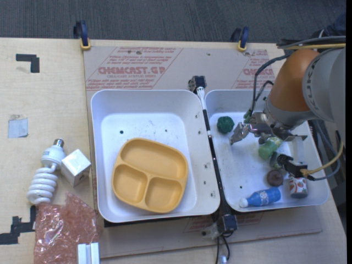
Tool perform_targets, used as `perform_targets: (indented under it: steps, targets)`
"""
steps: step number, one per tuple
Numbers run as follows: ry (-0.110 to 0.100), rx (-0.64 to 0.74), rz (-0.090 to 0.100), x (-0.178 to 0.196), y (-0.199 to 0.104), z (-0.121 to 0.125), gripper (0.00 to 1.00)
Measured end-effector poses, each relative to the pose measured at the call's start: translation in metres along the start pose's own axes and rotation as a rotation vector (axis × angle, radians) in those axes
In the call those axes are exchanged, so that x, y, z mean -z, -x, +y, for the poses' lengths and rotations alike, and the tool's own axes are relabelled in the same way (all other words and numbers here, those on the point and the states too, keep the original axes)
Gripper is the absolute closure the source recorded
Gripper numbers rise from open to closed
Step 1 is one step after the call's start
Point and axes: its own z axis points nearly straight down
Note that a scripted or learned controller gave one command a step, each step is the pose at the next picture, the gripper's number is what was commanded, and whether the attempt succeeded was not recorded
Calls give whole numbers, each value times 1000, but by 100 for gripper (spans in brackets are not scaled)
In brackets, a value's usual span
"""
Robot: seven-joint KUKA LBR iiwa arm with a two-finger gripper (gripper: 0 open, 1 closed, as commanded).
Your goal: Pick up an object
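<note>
In the right bin (236,169) lie a dark green ball (225,124), a pale green object (269,148), a brown round piece (274,177), a blue bottle (263,197) on its side and a small red-and-white can (298,187). My gripper (263,132) hangs over the upper middle of this bin, just right of the dark green ball and directly above the pale green object, which it partly hides. I cannot see anything held in it. The grey arm with its orange band (294,84) comes in from the right.
The left bin (104,147) holds a yellow divided tray (149,175). Outside the bins on the left lie a spiral light bulb (45,175), a white cube (76,166) and crinkled pink wrap (63,232). Cables run along the right bin's right edge.
</note>
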Motion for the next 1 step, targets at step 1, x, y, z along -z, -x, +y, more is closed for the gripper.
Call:
perform_targets:
  steps: [1]
  targets:
    - [2,-1,-1,10,1,1,100]
